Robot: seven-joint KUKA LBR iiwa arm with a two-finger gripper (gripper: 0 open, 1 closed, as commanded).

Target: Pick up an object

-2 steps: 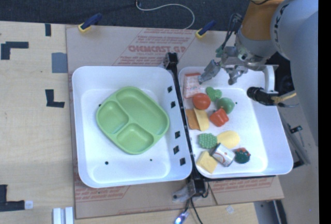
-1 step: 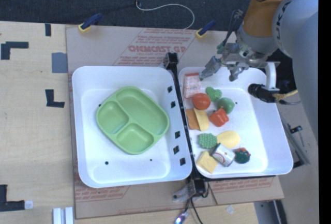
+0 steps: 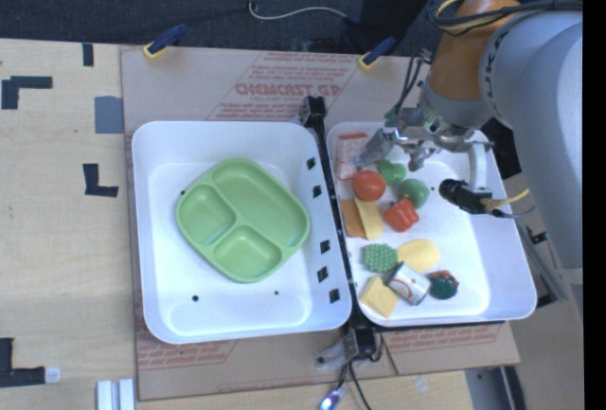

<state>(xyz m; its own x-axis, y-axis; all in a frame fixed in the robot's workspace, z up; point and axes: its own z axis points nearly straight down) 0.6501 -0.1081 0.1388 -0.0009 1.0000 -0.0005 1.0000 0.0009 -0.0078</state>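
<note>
Two shallow white bins sit side by side on a cardboard sheet. The left bin (image 3: 151,238) holds a green three-compartment tray (image 3: 242,219), lying flat with its long axis running from upper left to lower right. The right bin (image 3: 492,257) holds a cluster of toy foods: a red tomato (image 3: 368,185), a green vegetable (image 3: 411,190) beside it, a red pepper (image 3: 401,215), a yellow-and-orange slab (image 3: 362,219) whose long axis runs nearly up and down the view, a green knobbly piece (image 3: 379,258), a yellow lemon-like piece (image 3: 418,255), a yellow wedge (image 3: 379,296), a small can (image 3: 409,285) lying tilted, and a red-and-green item (image 3: 442,284). The gripper (image 3: 402,151) hangs over the far part of the right bin, just above the tomato and green vegetable; whether its jaws stand wide or narrow cannot be told, and nothing is seen between them.
</note>
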